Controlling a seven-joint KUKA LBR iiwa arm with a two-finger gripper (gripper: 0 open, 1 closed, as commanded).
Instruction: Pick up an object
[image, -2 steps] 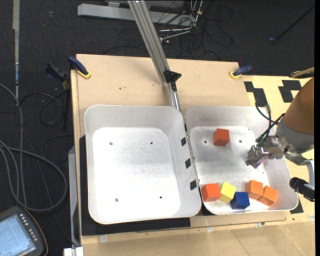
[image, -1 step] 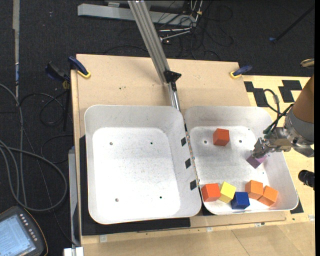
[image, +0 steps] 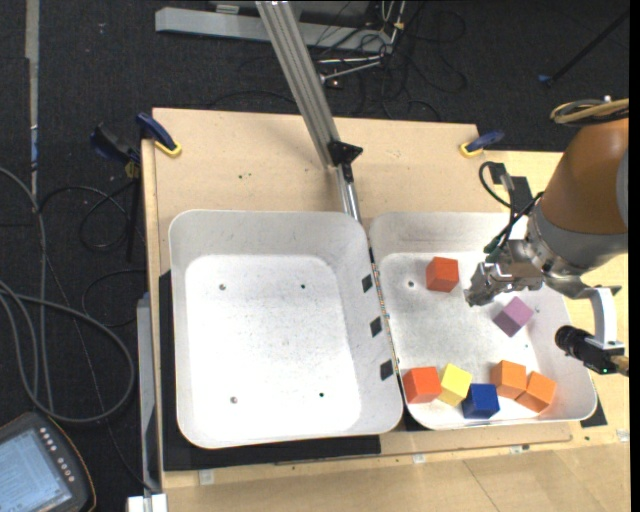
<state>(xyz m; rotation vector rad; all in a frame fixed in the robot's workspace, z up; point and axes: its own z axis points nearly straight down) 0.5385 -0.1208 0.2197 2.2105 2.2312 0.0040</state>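
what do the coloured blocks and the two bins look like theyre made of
Blocks, such as the purple block and blue block: probably painted wood or foam, judging by flat matte colour and sharp edges; the view cannot settle which. Bins, left bin and right bin: likely moulded plastic, white, smooth, rounded corners, speckled with dark scuffs.

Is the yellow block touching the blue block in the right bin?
Touching. In the camera view, the yellow block and the blue block meet with no white bin floor visible between them, near the front wall of the right bin.
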